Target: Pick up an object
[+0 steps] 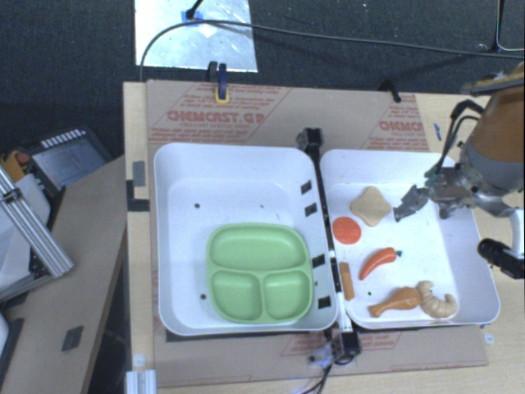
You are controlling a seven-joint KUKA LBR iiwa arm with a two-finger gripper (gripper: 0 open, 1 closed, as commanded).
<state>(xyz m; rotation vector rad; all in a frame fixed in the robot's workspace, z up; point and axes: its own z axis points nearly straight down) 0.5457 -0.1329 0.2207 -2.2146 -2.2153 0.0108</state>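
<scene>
So the tool (408, 205) hangs over the right bin (472, 257), toward its upper right part, and it's hard to tell how it's set from this angle. Nothing sits in it. Just left of its tip lies a beige bread piece (371, 205); below that, a red-orange disc (347, 230), a red chili pepper (378, 261), a drumstick (395, 300) and a small orange stick (346, 281). The left bin (234, 179) holds a green divided tray (258, 271).

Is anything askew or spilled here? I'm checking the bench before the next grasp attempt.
Nothing looks spilled or damaged. One small oddity: the thin orange stick lies against the right white bin at its left wall, apart from the other toy food. The green three-compartment plate sits flat in the left white bin.
</scene>
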